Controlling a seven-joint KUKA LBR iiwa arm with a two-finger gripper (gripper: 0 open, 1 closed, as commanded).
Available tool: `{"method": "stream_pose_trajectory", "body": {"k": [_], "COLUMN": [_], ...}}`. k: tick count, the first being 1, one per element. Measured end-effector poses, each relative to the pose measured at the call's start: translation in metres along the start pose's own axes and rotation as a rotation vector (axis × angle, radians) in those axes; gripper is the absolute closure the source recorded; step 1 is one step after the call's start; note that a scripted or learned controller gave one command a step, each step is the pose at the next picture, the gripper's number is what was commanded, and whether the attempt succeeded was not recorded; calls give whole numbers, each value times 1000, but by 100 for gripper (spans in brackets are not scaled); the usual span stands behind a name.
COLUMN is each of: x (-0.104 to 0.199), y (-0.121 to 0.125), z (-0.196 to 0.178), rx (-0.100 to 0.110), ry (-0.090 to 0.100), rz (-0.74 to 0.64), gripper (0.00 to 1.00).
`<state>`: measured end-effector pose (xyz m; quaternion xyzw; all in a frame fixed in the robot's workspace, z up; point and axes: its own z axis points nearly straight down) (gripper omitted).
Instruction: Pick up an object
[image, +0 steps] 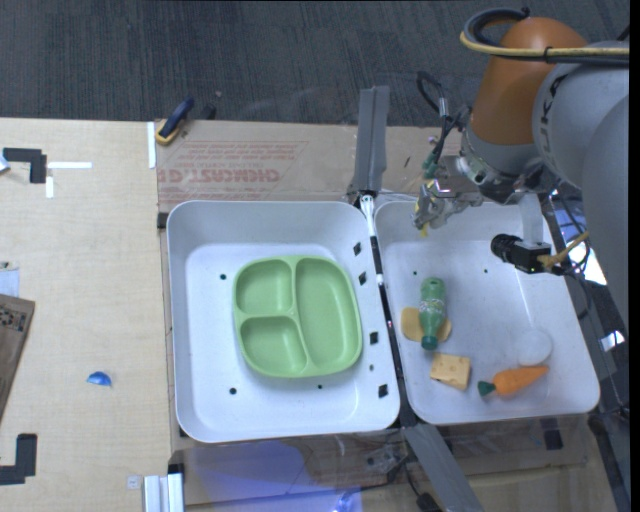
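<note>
My gripper (432, 208) hangs over the far left corner of the right bin (560, 405), with nothing seen between its fingers. Below it in that bin lie a green bottle (432, 312) resting across a flat yellow piece (411, 322), a yellow cheese wedge (451, 371), an orange carrot (518, 380) and a pale, see-through round item (533, 347). The bottle lies a good way in front of the gripper. In the left bin (190, 300) sits a green divided plate (297, 316).
A grey divider post (371, 140) rises between the bins at the back. Cardboard (250, 165) lies behind the left bin. A black cable clip (515, 250) hangs over the right bin's back right. The grey arm (590, 120) fills the upper right.
</note>
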<state>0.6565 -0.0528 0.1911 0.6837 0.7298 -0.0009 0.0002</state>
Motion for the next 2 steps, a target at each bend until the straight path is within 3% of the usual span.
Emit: {"method": "stream_pose_trajectory", "body": {"k": [1,2], "x": [12,-7], "y": [3,2], "z": [0,-31], "rx": [1,1], "ry": [0,0], "rz": [83,133], "gripper": [100,100]}}
